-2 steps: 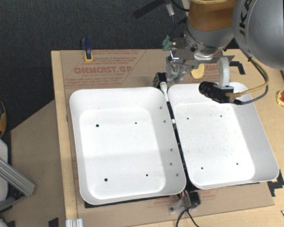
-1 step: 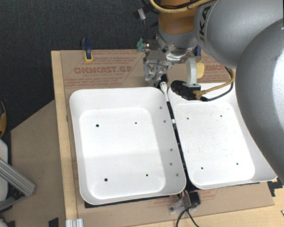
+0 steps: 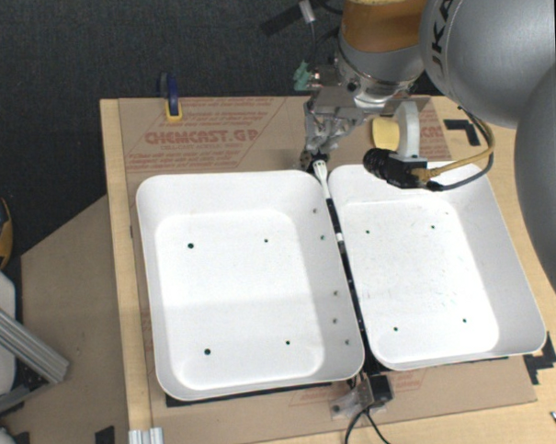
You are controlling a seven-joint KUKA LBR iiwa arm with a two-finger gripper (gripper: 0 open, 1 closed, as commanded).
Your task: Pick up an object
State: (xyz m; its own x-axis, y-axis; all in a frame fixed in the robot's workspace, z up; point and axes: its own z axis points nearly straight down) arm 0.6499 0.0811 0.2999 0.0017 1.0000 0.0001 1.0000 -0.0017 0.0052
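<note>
Brown board bench (image 3: pixel 124 269) is sitting on dark, carpet-like ground, with red lettering (image 3: pixel 201 135) running across its far part. Two shallow white bins are lying side by side on it: left bin (image 3: pixel 235 292), right bin (image 3: pixel 428 283), their inner rims nearly touching, and a thin dark strip (image 3: pixel 342 260) is running along the gap between them. Each bin floor is showing four small dark dots. A blue and yellow clamp (image 3: pixel 170 97) is gripping the far edge of the board, well apart from the bins. A metal rail (image 3: pixel 26 342) is lying at an angle off the bench's left side. A black cable (image 3: pixel 361 429) is trailing off the near edge, just below the gap between the bins.

My arm (image 3: pixel 491 41) is coming in from the upper right, grey and bulky, with the orange band (image 3: pixel 379 19) sitting above the wrist. My wrist is pointing down and slightly left. My hand (image 3: pixel 316 161) is hanging over the far end of the gap between the two bins, its tip right at their far rims, over neither bin floor. It is too small and cluttered here for me to tell whether my hand is spread or pressed together, and I am seeing nothing pinched in it. I cannot tell where an object to pick up is lying.
</note>
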